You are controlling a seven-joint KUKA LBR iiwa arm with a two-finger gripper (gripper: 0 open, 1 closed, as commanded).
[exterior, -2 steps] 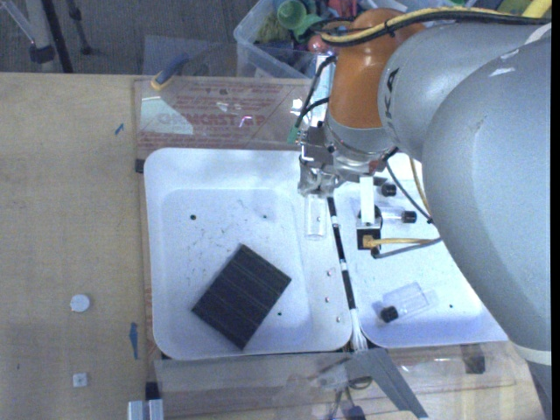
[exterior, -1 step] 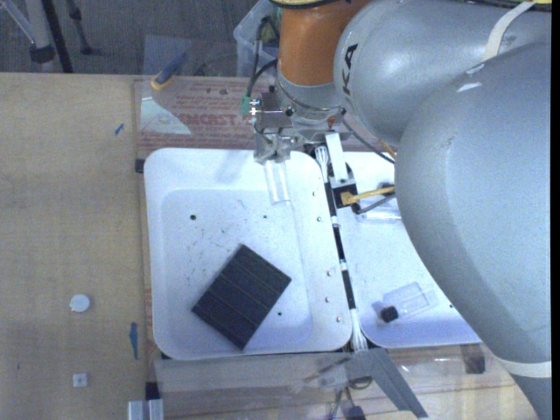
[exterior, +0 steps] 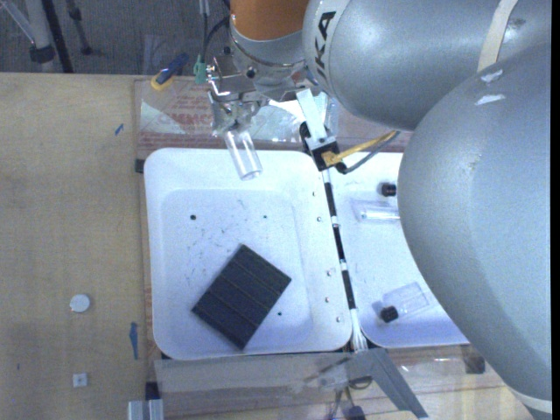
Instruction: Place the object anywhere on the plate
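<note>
Gripper hangs over the far rim of the left bin, clamped on a clear plastic tube that slants down from between its fingers. Well below it, the dark ridged plate lies flat and tilted on that bin's floor, while the right bin holds small clear pieces with black caps.

Wooden bench bearing 2 white bins
</note>
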